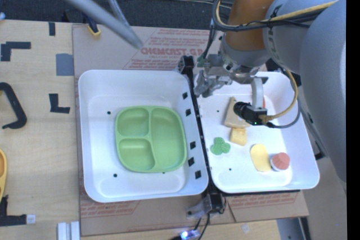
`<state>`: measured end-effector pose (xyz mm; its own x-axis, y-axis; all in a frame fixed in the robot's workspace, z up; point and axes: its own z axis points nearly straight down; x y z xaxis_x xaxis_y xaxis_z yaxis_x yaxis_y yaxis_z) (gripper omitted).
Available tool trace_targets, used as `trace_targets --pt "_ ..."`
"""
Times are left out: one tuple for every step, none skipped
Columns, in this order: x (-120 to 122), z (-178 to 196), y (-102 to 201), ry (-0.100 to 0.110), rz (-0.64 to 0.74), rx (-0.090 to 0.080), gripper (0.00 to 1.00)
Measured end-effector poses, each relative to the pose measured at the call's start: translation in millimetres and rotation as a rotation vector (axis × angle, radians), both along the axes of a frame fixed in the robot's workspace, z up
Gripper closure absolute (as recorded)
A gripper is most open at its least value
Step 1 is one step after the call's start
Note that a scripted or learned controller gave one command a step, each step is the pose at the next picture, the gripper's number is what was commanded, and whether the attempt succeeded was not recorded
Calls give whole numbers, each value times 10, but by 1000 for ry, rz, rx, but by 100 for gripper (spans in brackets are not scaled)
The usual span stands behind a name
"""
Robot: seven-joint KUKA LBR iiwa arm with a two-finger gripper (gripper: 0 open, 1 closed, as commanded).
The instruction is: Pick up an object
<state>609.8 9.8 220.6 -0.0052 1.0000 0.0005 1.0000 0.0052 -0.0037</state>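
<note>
The right bin (298, 177) holds several small toy foods: a tan bread slice (232, 117), a yellow cheese wedge (239, 136), a green broccoli piece (220, 147), a yellow lemon-like piece (259, 157) and a red-and-pink round piece (279, 162). My gripper (209, 84) hangs over the back left corner of the right bin, close to the divider between the bins. It is just up and left of the bread slice. The wrist and its cables cover the gripper's tip.
The left bin (93, 121) holds a green divided plate (151, 139). The grey arm with its orange band (253, 5) covers the back right of the right bin. Both bins rest on cardboard (163, 48) over a wooden bench.
</note>
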Motion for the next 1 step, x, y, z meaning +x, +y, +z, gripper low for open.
trace_targets --pt "-112 93 500 -2 2 1 100"
